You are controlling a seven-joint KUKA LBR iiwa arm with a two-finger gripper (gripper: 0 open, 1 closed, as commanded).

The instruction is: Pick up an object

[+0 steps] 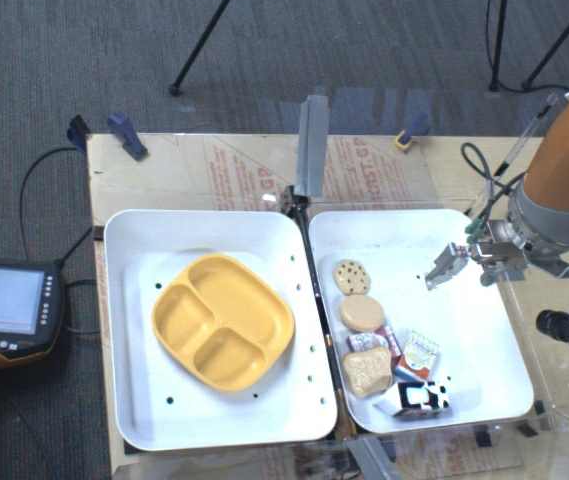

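Observation:
The right bin holds several small food items along its left side: a chocolate-chip cookie, a round tan biscuit, a slice of bread, a small packet and a black-and-white carton. My gripper hovers over the bin's upper right part, well to the right of the cookie, with its two fingers spread and nothing between them. One finger points left toward the bin's middle.
The left bin holds a yellow three-compartment plate. A grey post stands at the back between the bins. A handheld pendant lies left of the bench. Tripod legs stand behind it.

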